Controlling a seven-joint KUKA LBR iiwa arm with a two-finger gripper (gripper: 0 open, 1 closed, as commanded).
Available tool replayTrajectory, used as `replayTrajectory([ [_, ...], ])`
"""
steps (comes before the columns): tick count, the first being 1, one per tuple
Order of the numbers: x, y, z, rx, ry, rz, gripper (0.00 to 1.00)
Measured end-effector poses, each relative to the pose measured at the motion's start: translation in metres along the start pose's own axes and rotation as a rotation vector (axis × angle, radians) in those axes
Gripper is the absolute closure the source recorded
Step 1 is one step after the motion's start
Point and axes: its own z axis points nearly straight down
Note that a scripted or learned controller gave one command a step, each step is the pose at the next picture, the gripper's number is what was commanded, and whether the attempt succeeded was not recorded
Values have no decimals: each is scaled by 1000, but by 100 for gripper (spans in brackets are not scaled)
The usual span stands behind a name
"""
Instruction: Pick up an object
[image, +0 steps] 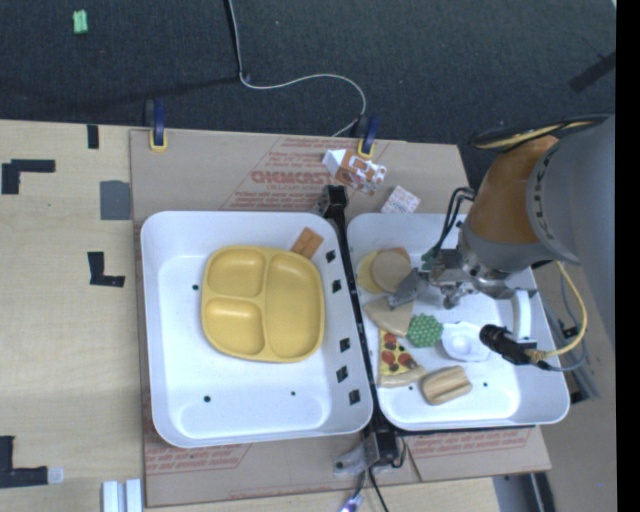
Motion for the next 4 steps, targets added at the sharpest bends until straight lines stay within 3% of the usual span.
replayTrajectory([
  [1,40,46,20,-19,-6,-3,0],
  [2,35,70,19,-20,-7,0,0],
  [3,36,55,19,-17,-8,2,0],
  [4,31,61,19,-18,-7,1,0],
])
